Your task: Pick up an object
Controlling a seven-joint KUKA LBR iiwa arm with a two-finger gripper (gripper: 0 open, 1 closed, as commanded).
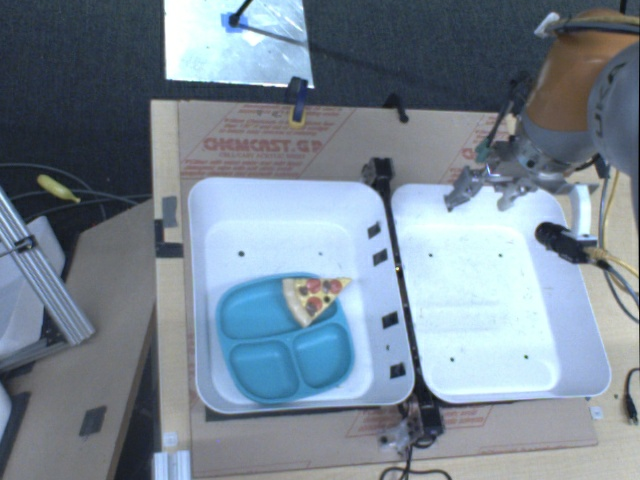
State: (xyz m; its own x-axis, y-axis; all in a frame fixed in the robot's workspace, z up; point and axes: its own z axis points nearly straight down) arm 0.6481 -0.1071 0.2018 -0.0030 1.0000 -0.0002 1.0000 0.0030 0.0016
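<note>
A blue divided plate [285, 340] lies in the front part of the left bin [260, 218]. A toy pizza slice [314, 296] rests on the plate's upper right rim, its tip pointing down-left. My gripper [484, 194] hangs over the back edge of the right bin [490, 308], far from the plate and slice. Its two fingers are spread apart, with nothing between them.
A cardboard sheet [260, 138] lies under both bins. A shiny foil square [238, 28] sits on the dark floor behind it. An aluminium frame [35, 268] stands at the left.
</note>
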